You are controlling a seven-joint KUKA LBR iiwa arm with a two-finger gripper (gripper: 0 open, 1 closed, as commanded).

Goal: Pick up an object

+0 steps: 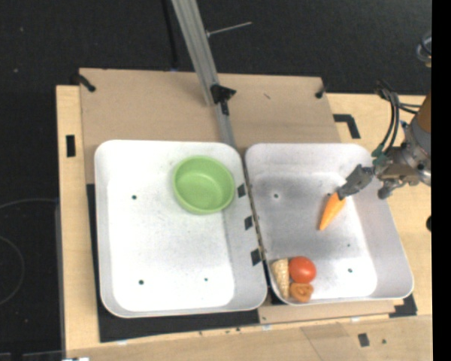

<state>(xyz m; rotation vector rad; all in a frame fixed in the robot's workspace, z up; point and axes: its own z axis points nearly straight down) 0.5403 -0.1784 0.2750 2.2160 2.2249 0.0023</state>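
The hand [370, 180] hangs over the right bin's [301, 164] far right side, fingers spread, one finger touching the top of an orange carrot [331, 212]; whether it grips is unclear. The carrot's long axis slants down-left from the hand. A tomato [303, 268] lies near the front edge; a green bowl [204, 185] sits in the left bin [135, 277].
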